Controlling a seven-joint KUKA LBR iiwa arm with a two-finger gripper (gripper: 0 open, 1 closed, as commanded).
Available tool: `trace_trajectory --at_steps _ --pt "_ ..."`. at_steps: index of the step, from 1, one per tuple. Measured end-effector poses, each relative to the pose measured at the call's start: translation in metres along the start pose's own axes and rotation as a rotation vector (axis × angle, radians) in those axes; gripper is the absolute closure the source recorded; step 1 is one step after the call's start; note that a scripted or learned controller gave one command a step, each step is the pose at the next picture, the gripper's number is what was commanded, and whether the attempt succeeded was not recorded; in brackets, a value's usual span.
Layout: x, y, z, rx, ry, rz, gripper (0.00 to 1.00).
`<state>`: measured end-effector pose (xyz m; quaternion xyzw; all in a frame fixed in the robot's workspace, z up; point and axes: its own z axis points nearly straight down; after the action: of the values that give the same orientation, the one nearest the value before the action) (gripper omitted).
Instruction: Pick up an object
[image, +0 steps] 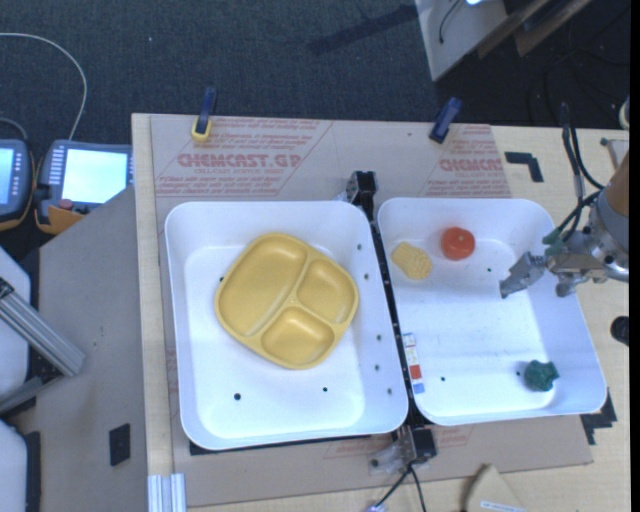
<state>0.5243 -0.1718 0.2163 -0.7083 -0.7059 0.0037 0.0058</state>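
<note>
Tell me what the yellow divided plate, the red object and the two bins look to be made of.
Yellow divided plate: likely moulded plastic, matte to satin, judging by its even colour and soft rounded ridges.
Red object: too small to be sure; smooth and slightly glossy, perhaps plastic or rubber.
Left bin and right bin: probably thin formed plastic, smooth white with rounded corners and faint sheen.
</note>
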Motion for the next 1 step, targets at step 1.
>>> trace_trajectory --at_steps 1 --pt "0.0004 0.0028 -0.0068 -0.013 -0.003 -0.004 0.00"
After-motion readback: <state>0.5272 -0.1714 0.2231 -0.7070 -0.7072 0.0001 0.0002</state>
